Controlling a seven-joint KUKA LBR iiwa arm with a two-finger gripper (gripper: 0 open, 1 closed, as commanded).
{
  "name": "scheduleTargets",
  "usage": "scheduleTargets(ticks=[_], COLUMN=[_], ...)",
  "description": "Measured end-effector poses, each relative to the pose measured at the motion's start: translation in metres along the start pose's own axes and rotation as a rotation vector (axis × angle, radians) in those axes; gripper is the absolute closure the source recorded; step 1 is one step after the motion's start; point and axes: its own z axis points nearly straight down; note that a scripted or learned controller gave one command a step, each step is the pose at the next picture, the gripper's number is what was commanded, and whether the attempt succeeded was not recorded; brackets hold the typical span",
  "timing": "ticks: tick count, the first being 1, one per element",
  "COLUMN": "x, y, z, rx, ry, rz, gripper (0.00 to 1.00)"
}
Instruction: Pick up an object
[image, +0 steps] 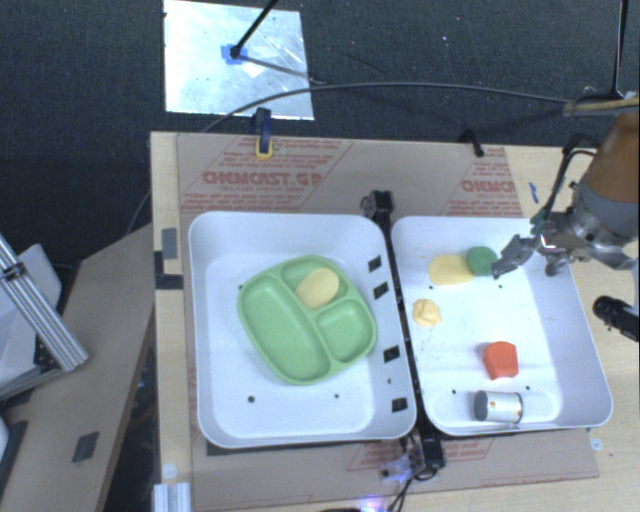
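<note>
Nearest you in the right bin (590, 395) lies a small silver can (499, 406) on its side, close to the front wall. Just behind it sits an orange block (501, 359), apart from the can. Go further back and you meet a small pale yellow lump (426, 312), near the divide between the bins. Behind that, a larger yellow piece (450, 269) lies touching a green round object (481, 260) on its right — the two sit as a pair in the rear half of the bin.

The gripper (518, 254) hangs just beside the green object, on its right; one dark finger (514, 251) reaches down toward it, and a second one (556, 264) stands further right with a clear gap between them. You can read the jaws as spread, with nothing between them. Above it you see the grey wrist and the orange band (612, 162) coming in from the right edge.

In the left bin (225, 300) a green divided tray (305, 320) lies at a slant, and a yellow lump (319, 287) rests in its rear small compartment. Both bins stand on a brown board (330, 170) with red lettering — beyond it, on the dark floor, lies a shiny silver sheet (235, 60).
</note>
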Motion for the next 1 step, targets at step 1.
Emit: scheduleTargets(ticks=[1], x=[-0.0064], y=[-0.0061], z=[0.0579], rx=[0.001], ry=[0.0], rz=[0.001], gripper=[0.0])
